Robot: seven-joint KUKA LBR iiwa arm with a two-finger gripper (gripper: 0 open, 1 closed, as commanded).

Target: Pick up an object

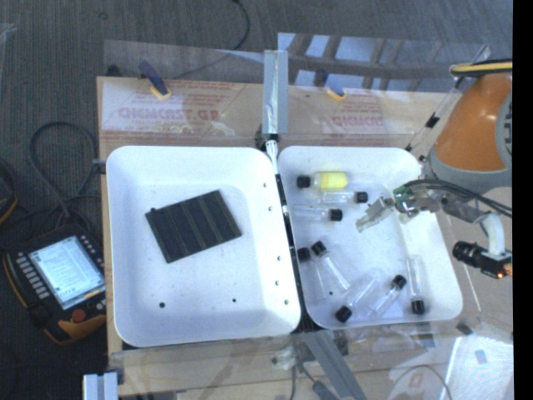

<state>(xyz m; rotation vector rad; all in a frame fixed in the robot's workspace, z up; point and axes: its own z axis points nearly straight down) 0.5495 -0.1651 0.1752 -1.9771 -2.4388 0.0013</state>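
The bench (208, 107) bears two white bins side by side: left bin (125, 307), right bin (441, 282).

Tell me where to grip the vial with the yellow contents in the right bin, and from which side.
Grip the yellow vial across its yellow middle, coming straight down from above. It lies flat on its side, running left to right near the right bin's far wall, so the tool should probably close across its short width. Its black cap end looks narrower, a poorer hold.

Dark grey carpet floor (350, 7) surrounds the wooden table (208, 111) (black cables (50, 144) trailing), a control tablet (58, 277) lying left.
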